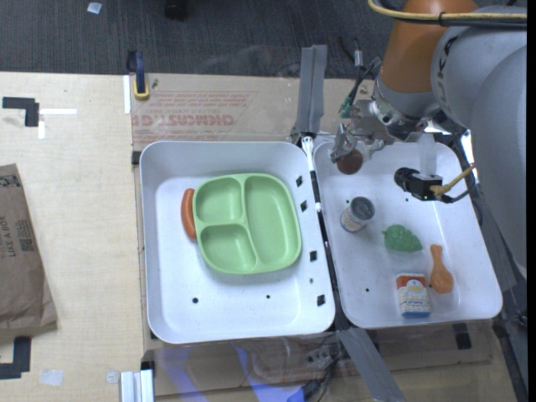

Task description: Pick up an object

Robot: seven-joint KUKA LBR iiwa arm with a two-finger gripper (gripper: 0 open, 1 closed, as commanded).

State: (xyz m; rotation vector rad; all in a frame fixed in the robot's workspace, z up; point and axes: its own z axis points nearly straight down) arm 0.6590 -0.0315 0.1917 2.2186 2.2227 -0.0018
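Observation:
My gripper (349, 151) hangs over the far left corner of the right bin (469, 308). It is shut on a small dark brown round thing (351, 162) that sits between the fingertips. Loose in the same bin lie a small metal can (358, 213), a green leafy piece (402, 239), an orange pear-shaped piece (440, 271) and a small white and orange box (414, 296).
The left bin (167, 291) holds a green divided plate (249, 222) with an orange-red sausage-shaped piece (188, 213) against its left side. A raised divider (316, 216) runs between the bins. A brown paper bag (21, 249) lies on the bench at far left.

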